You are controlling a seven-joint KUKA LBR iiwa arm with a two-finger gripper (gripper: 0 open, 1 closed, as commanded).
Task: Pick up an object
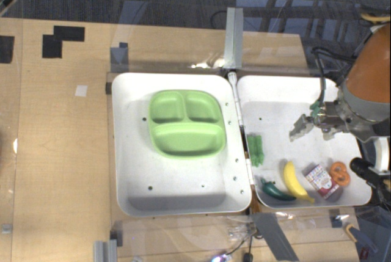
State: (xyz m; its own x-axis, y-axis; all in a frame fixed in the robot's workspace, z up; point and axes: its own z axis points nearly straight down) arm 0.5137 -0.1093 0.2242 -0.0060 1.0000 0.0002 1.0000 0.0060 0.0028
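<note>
Banana (294,179) near right bin's (269,93) front rim, bare floor beneath empty, spread claw (303,127) above.

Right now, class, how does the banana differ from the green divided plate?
The banana is yellow, slim and curved; the green divided plate is broad, flat and sectioned. The banana lies in the right bin among other items; the plate sits alone in the left bin. Both rest untouched.
</note>
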